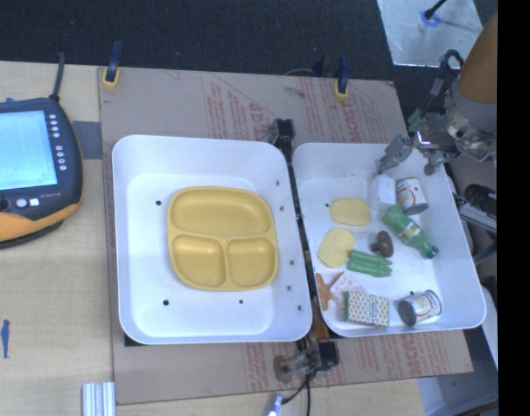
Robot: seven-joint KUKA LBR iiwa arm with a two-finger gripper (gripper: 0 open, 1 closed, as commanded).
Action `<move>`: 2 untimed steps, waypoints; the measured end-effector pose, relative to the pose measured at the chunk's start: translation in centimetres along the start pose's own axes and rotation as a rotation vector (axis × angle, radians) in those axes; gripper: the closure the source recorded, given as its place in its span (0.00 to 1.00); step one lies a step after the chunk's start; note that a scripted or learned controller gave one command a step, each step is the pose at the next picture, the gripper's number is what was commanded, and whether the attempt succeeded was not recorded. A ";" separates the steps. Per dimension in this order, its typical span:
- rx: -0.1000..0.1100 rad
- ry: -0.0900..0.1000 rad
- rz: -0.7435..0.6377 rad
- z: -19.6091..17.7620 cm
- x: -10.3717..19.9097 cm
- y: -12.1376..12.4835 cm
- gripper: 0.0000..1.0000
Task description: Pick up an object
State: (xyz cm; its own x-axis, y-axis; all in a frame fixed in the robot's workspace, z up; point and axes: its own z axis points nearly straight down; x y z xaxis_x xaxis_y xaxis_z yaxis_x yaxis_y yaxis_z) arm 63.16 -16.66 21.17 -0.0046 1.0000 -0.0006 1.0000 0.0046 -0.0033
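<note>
My gripper [414, 156] hangs over the far right part of the right bin [317, 167], its two fingers spread apart with nothing between them. Just below it lies a small can [410, 195] with a red and white label. A green bottle [409, 230] lies in front of the can, with a small brown piece [382, 243] beside it. Two flat yellow pieces [350, 211] [336, 247], a green pod [369, 263], an orange carrot [322, 291], a patterned packet [367, 308] and a second can [419, 307] fill the remaining floor of that bin.
The left bin [134, 232] holds a yellow divided tray [223, 237]. A tablet-like controller [26, 159] rests on the bench at far left. Clamps [341, 74] pin the cardboard at the back edge.
</note>
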 end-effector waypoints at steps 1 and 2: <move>0.002 -0.001 0.000 7.9 -4.6 -0.9 0.00; 0.001 -0.001 -0.001 12.0 -4.4 -3.8 0.00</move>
State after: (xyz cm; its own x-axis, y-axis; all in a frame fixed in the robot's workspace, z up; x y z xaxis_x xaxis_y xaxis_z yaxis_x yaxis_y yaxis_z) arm 59.33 -21.13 9.17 -0.0061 1.0000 -0.0012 1.0000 0.0061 -0.0040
